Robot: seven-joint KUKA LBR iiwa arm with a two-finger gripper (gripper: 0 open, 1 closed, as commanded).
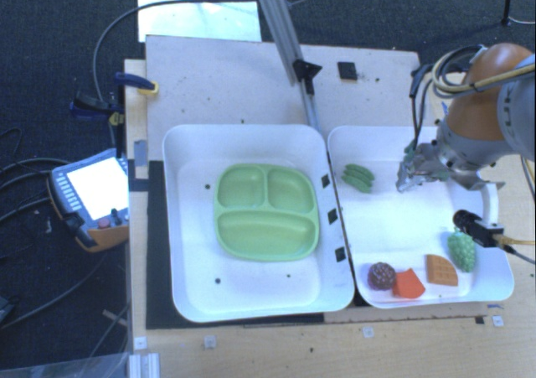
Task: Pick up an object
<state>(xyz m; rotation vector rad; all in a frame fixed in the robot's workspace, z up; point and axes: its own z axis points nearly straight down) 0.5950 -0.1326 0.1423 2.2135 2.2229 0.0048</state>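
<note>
camera view shows the counter [251,75] carrying two white bins; the left bin [193,284] holds a green divided plate [268,210]. in the right bin [394,234], right of centre, every candidate lies untouched: green pea pod [358,176] near the top, green bumpy fruit [461,251], tan waffle piece [441,271], orange wedge [409,284] and dark round ball [382,275] along the bottom. the tool [416,173] hovers just right of the pod, carrying nothing; its spread i cannot tell. the whole pick is still left.
</note>
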